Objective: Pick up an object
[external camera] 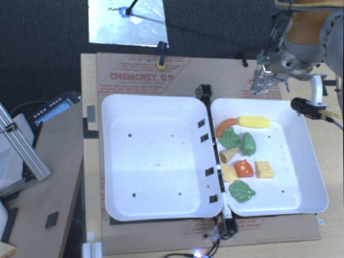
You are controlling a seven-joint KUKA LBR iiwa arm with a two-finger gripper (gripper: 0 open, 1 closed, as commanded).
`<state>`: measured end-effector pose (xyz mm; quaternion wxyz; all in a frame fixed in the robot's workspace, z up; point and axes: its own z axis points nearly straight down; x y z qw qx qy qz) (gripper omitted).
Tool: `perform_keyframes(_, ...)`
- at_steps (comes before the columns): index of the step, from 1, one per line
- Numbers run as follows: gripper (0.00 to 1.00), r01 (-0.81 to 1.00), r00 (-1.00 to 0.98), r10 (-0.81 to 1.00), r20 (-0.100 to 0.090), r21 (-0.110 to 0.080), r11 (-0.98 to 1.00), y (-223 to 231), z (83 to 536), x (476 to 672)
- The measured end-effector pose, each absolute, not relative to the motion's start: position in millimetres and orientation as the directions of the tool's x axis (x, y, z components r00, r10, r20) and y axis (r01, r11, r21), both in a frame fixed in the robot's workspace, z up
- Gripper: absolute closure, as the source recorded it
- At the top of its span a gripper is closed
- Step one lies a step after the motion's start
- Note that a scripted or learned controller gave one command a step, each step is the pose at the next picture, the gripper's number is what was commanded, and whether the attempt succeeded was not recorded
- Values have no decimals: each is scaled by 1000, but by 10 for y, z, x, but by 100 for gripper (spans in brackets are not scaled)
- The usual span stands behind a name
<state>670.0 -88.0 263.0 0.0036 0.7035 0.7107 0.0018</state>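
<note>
Two white bins point(156, 106) fill mid-frame. At upper right the arm point(317, 15) hangs its gripper point(262, 85) above the right bin's point(309, 144) far rim; its grasp, perhaps empty, can't be judged. Toy foods there: corn cob point(253, 122), green leaves point(242, 190).

Grey arm point(322, 31), orange band above wrist. Dark cables looped alongside. Small metallic gripper point(263, 82), silver-toned.

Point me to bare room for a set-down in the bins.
Left bin: bare floor wall to wall. Right bin: free strip along its right wall and near-right corner. Crowded by the divider: corn, sausage, green pieces, tomato, cheese-like block.
</note>
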Motion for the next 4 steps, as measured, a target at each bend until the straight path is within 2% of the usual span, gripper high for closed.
perform_keyframes(4,100,999,-33,999,-9,20,33,-876,3075,6731)
